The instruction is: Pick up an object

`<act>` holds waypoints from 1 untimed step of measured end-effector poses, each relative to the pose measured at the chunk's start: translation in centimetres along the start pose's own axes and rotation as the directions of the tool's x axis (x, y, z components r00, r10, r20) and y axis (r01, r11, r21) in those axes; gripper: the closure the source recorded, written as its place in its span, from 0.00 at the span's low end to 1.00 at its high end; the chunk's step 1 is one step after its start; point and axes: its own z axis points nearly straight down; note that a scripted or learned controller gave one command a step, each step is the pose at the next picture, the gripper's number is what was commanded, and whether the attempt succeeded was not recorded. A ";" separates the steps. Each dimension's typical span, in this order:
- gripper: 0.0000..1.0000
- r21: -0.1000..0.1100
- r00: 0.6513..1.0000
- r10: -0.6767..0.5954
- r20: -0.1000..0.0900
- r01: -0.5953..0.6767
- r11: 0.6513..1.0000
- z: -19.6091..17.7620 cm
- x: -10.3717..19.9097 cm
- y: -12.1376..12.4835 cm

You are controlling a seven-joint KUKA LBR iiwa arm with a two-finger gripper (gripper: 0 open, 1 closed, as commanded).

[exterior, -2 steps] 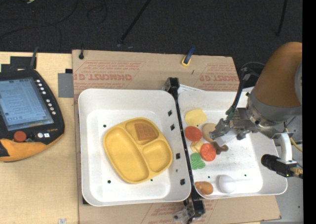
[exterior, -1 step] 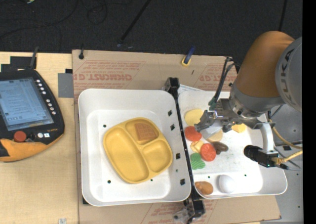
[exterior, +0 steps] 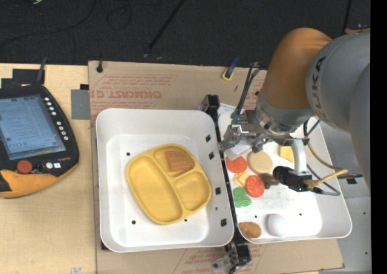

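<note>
My gripper [exterior: 245, 139] hangs low over the far left part of the right bin [exterior: 329, 221], under the arm's orange band. Just below it lie a red tomato slice [exterior: 236, 164] and a round beige piece [exterior: 261, 162]. Around them are a yellow cheese piece [exterior: 286, 154], a second red piece [exterior: 255, 186], a green piece [exterior: 241, 197], a brown bread roll [exterior: 250, 229] and a white egg-like object [exterior: 277, 224]. Nothing can be seen held in the gripper.
The left bin [exterior: 115, 140] holds a yellow divided plate [exterior: 151, 197] with a brown toast piece [exterior: 178, 160] in its far compartment. A control pendant [exterior: 33, 137] lies on the bench at far left. Cables [exterior: 326, 176] run across the right bin's right side.
</note>
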 end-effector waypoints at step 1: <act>1.00 0.000 1.000 -0.001 -0.001 0.001 1.000 -1.1 4.5 1.4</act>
